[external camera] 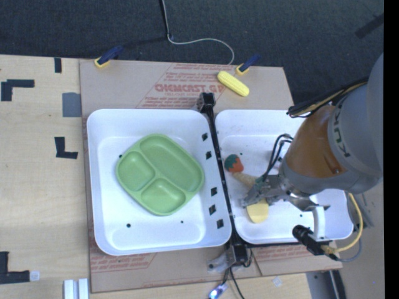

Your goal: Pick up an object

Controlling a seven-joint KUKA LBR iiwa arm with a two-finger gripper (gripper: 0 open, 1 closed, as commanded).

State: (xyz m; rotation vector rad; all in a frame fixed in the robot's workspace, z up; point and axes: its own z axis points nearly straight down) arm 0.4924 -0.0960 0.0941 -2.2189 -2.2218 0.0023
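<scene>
In the right bin (249, 124) lie a small red and green toy (234, 162), a tan stick-like piece (244, 179) just below it, and a pale yellow block (258, 212) near the bin's front. My gripper (259, 192) hangs low over the right bin, directly above the yellow block and beside the tan piece. Its dark fingers point down to the left. The arm's grey body and orange band (315, 151) cover the bin's right half.
A green divided plate (160, 174) lies in the left bin (106, 167). A yellow banana-like toy (233, 83) rests on the cardboard behind the bins. A black divider clip strip (215, 167) runs between the bins. Cables trail near the front right corner.
</scene>
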